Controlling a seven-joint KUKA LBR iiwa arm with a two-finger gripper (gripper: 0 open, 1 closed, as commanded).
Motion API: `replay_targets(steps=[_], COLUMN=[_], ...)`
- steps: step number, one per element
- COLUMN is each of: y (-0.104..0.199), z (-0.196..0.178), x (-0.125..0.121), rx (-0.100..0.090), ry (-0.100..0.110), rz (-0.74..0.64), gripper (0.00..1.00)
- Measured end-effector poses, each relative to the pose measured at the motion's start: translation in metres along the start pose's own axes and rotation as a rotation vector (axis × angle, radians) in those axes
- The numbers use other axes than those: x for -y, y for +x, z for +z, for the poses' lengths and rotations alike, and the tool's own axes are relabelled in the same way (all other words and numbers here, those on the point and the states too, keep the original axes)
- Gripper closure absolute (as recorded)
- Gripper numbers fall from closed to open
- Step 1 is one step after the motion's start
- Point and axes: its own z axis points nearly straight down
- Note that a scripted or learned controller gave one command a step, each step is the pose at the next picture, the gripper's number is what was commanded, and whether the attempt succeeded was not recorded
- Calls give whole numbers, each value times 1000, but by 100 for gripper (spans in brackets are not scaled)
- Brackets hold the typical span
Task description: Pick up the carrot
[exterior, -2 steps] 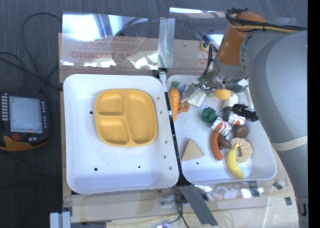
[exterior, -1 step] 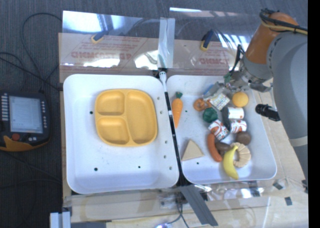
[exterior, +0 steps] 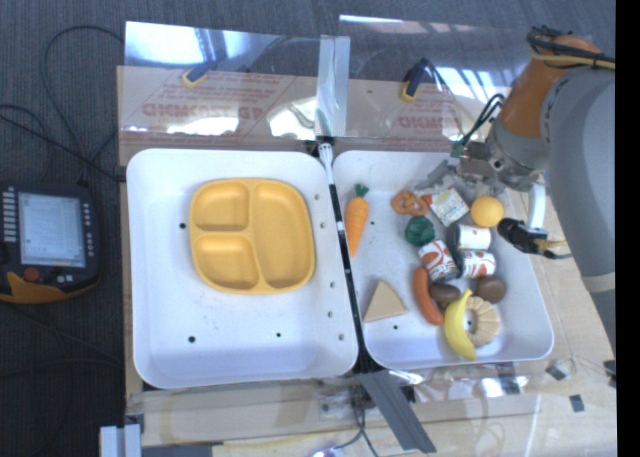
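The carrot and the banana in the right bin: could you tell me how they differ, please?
The carrot is orange with a green top; the banana is yellow. The carrot lies straight and alone by the bin's left wall; the banana curves and sits against other food at the front right. Both lie flat in the same bin.

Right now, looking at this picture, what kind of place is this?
Most likely a robotics lab bench set up for picking trials. A grey arm reaches over two white bins, toy food such as a carrot fills the right one, and a control pendant lies on the carpet.
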Motion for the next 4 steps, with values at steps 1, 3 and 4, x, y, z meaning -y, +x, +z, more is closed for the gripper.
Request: replay_targets(steps=[1,3,4], y=[46,79,83], z=[-64,6,-3], x=[25,114,78], rx=[23,21,32], ry=[13,-4,9], rz=[374,1025,1200], gripper=[0,0,0])
